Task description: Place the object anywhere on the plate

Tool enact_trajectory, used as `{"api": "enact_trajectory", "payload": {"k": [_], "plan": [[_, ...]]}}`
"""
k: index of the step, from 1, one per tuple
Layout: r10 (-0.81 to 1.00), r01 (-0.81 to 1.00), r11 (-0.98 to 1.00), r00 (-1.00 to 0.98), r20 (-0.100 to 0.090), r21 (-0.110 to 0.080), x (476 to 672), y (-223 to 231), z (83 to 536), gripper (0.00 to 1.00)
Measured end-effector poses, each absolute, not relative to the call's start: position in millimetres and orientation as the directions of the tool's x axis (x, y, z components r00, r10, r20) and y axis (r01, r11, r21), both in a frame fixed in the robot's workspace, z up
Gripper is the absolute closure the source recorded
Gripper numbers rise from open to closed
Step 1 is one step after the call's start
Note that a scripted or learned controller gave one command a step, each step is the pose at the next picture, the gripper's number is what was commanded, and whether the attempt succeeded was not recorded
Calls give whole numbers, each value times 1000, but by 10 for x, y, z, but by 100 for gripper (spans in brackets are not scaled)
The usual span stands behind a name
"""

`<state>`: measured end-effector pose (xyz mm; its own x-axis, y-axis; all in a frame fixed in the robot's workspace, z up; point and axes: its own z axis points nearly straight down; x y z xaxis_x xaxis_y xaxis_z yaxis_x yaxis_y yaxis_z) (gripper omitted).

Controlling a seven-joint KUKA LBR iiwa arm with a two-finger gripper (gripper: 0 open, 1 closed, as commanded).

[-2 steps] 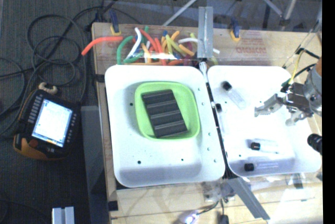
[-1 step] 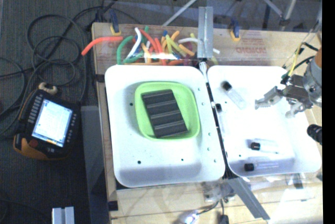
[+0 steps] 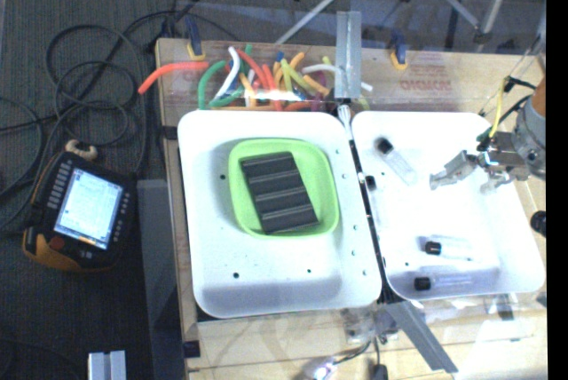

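A green plate lies in the left bin. On the plate rests a dark grey ridged block, lying flat and slightly turned. My gripper hangs over the right bin, near its right side and far from the plate. Its fingers stand apart, open, with nothing between them.
The right bin holds small clear vials with black caps: one at the back left, one toward the front, one by the front rim. Coloured cables lie behind the left bin. A metal post rises between the bins.
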<state>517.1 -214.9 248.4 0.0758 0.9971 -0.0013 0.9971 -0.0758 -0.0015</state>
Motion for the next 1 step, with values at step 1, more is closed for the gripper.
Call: {"api": "enact_trajectory", "payload": {"k": [1], "plan": [[995, 995, -99, 99, -4, 3, 4854, -2123, 3844, 0]]}}
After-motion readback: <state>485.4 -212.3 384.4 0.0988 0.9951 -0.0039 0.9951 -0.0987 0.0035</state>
